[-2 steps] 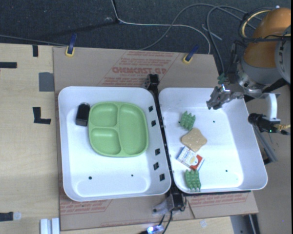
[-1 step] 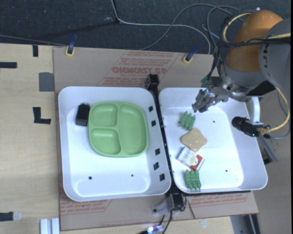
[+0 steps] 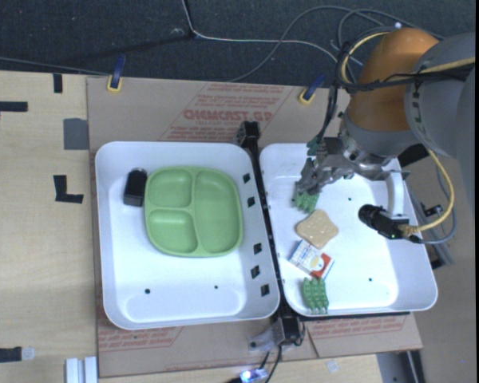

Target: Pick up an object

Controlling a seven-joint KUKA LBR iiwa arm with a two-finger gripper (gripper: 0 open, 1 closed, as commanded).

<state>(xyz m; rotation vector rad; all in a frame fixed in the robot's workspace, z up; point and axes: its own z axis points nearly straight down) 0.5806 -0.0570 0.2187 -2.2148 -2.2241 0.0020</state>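
Gripper (image 3: 310, 183) was low in the right bin (image 3: 383, 286), at its far left part, fingertips right over or touching the green block (image 3: 305, 201) that sat just far of the toast-shaped piece (image 3: 317, 228). You couldn't tell from this angle whether it was apart or clamped, nor whether the block sat between the tips; the wrist housing hid that. Judgement: this was the descend-and-grasp step, nothing lifted yet. To do it well you'd have wanted the tips straddling the block's short sides, centred, and fully down before squeezing, then a straight vertical lift so it didn't drag the toast piece or hit the divider between the bins. The block looked small and roughly squarish; its long axis seemed to run near-to-far with a slight tilt, but that's a loose read since part was covered. Also in the right bin: a red-and-white packet (image 3: 312, 258) near of the toast piece, and a second green block (image 3: 314, 294) nearer still. Left bin (image 3: 176, 298) held a green divided plate (image 3: 194, 211) with a black object (image 3: 134, 187) touching its left edge.
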